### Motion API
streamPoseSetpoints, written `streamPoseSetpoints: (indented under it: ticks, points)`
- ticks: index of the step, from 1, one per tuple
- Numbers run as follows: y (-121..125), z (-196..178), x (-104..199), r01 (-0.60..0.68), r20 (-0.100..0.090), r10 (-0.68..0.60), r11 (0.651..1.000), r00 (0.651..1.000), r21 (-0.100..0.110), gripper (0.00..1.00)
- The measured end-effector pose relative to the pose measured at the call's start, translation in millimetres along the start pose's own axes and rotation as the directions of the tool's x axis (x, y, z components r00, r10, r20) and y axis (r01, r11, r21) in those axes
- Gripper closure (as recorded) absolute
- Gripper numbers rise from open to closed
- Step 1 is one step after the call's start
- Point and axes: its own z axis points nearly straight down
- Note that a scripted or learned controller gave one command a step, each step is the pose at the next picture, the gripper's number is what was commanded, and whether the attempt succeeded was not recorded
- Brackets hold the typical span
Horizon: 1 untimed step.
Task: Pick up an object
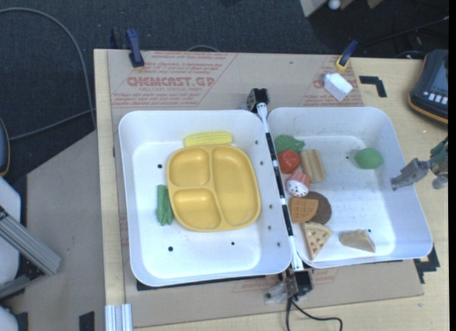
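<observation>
Two shallow white bins sit side by side on the wooden counter [214,73]. The left bin [142,251] holds a yellow divided tray [212,186] near its middle, with a yellow corn cob [208,138] lying just above the tray's upper edge and a green pea pod [164,204] lying just to the tray's left.

The right bin [399,230] carries the toy food. Along its left wall, from top to bottom, lie a green leafy piece [288,142], a red tomato [288,161], a tan bread stick [312,165], a small white spotted piece [297,188], a waffle [302,210] resting against a dark brown round cookie [320,207], and a pizza slice [315,238]. A beige wedge [358,240] lies toward the lower right of this bin, and a green round piece [368,157] sits alone in its upper right part.

At the right edge of the frame, the pincer [400,181] is over the right rim of the right bin, below and to the right of the green round piece and apart from it. Its fingers are too small and blurred to tell whether they are spread or closed, and nothing is seen between them.

A white block [338,85] lies on the counter above the right bin.
</observation>
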Motion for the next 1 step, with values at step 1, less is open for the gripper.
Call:
streamPoseSetpoints:
  ticks: [1]
  points:
    - [-2.3, 83.5, 85.3, 0.001, 0.0, -0.001, 1.0, 1.0, 0.0, 0.0]
